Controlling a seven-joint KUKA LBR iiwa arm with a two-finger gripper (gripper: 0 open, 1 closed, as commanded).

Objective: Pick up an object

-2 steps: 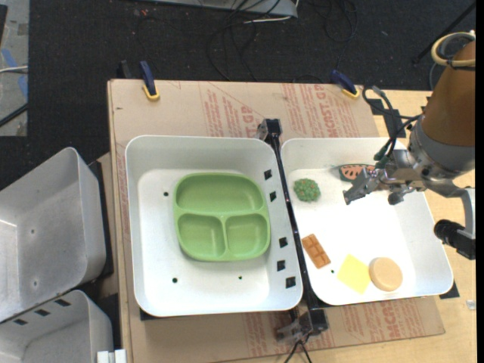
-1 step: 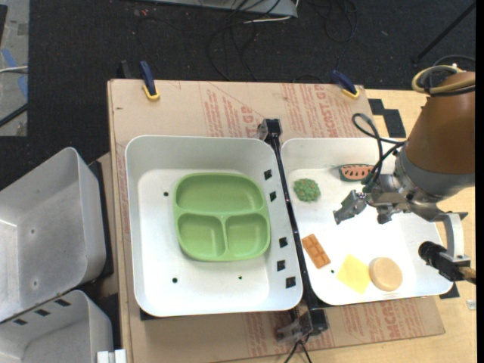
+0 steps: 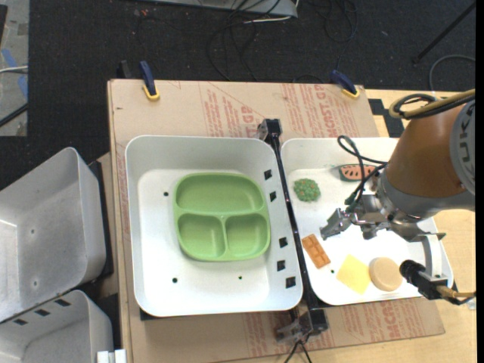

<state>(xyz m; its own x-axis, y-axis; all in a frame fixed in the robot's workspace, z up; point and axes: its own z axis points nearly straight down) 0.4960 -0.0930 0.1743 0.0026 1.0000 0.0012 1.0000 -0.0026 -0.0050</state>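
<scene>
Where the arm [image 3: 427,161] reaches: in from the right, its bulk over the right bin's [image 3: 318,146] far and right side.
Claw [image 3: 333,227]: low over the middle of the right bin, pointing left towards the divider; how far open it stands cannot be told, and nothing shows in its hold.
Objects to pick: five small pieces, all in the right bin, all lying on the bin floor.
Orange strip [image 3: 315,250]: nearest the claw, just below and left of it, close to the divider; whether the two touch is unclear.
Green lump [image 3: 306,190]: beyond the claw, towards the far left of that bin, apart from the rest.
Red slice [image 3: 352,173]: near the far edge, partly hidden by a black cable and the arm.
Yellow wedge [image 3: 353,273]: near the front edge, just beside the tan disc [image 3: 385,274] on its right.
Left bin [image 3: 144,203]: holds a green plate [image 3: 222,215] with three compartments, lying flat and roughly centred.
Bench [image 3: 197,104]: brown board under both bins, with a clamp [image 3: 150,82] at each far corner.
</scene>
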